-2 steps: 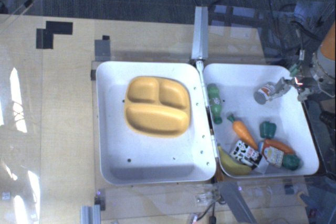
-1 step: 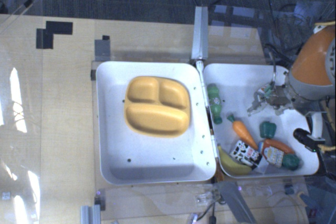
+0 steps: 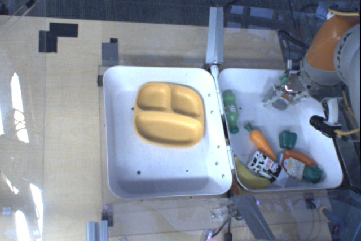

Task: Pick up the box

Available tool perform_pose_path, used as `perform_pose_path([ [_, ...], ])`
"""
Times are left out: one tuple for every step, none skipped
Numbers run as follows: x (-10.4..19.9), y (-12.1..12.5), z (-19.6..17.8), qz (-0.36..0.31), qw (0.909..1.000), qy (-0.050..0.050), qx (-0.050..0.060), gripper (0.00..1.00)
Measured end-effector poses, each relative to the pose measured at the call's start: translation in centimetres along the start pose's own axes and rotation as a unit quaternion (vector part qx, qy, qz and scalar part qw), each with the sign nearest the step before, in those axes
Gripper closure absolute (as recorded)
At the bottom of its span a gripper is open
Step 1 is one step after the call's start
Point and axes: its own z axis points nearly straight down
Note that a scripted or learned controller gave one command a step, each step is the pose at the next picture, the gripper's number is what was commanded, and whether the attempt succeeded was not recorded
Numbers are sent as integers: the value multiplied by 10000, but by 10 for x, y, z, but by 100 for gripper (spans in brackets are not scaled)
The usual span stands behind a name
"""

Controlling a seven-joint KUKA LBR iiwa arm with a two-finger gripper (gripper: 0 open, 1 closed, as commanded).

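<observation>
Claw position: the gripper (image 3: 285, 93) hangs over the upper part of the right bin (image 3: 256, 79), near its back wall, below the arm's orange band (image 3: 327, 45). Whether it is open or closed cannot be told at this size; nothing shows in its grasp.

Target position: the box (image 3: 264, 163), white with a black pattern, lies at the front of the right bin, well apart from the claw. It rests tilted against a banana (image 3: 248, 176) and sits just beside a carrot (image 3: 263, 143). A small carton (image 3: 291, 166), a second carrot (image 3: 297, 156) and two green pieces (image 3: 287, 139) crowd its right side.

Other contents: a green bottle (image 3: 230, 111) lies along the divider side of the right bin. The left bin (image 3: 118, 178) holds a yellow sectioned tray (image 3: 168, 114).

Assessment: the pick has not begun. The claw must travel toward the front of the bin and descend. Because the box is wedged among neighbours, a closing grasp risks catching the carrot or banana instead, or sliding off the tilted face.
</observation>
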Motion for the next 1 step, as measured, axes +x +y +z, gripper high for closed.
perform_pose_path([
  [85, -9, -1, 758, 9971, 12, 9, 0],
])
